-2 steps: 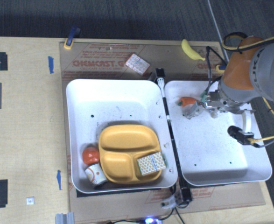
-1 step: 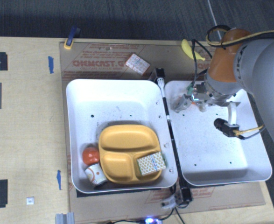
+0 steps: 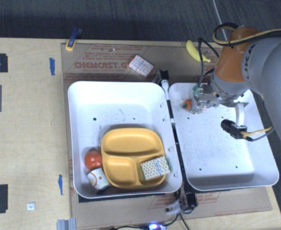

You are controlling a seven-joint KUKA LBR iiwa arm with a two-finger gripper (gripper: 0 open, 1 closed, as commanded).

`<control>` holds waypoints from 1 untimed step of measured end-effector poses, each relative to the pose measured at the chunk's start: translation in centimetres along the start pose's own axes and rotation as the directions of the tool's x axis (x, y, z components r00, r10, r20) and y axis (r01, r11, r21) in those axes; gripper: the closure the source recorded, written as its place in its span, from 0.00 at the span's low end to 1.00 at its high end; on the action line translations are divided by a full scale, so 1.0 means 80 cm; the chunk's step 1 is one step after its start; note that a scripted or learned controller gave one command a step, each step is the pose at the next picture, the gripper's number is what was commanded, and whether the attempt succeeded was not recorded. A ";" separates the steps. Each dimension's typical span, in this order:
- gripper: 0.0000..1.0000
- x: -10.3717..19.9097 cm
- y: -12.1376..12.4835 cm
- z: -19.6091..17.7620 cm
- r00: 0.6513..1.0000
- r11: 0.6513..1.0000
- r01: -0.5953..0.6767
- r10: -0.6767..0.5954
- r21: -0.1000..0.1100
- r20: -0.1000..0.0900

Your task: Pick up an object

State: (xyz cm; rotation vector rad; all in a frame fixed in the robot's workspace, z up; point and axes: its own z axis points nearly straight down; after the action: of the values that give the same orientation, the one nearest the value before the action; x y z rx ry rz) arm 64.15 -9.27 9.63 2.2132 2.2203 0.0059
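Observation:
My gripper [image 3: 199,101] is low over the far left corner of the right bin [image 3: 226,176], under the orange wrist band. A small red and green object [image 3: 187,104] lies on the bin floor just to its left, touching or nearly touching it. The left bin [image 3: 83,99] holds a yellow divided plate [image 3: 128,150] with a patterned packet [image 3: 155,167] in its near right compartment. Beside the plate's left edge sit a red ball [image 3: 93,159] and a small white and orange cup [image 3: 98,178].
A black connector with a yellow cable [image 3: 233,128] hangs over the right bin's middle right. Behind the bins, on the brown board, lie a patterned card [image 3: 140,65] and a yellow item [image 3: 196,51]. A black bar [image 3: 171,123] runs between the bins.

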 end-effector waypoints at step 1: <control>1.00 0.050 0.014 -0.151 1.000 1.000 -0.001 0.001 0.005 -0.001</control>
State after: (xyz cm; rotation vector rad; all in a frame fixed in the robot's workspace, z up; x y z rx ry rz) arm 65.14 -5.27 21.69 2.2171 2.2224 0.0022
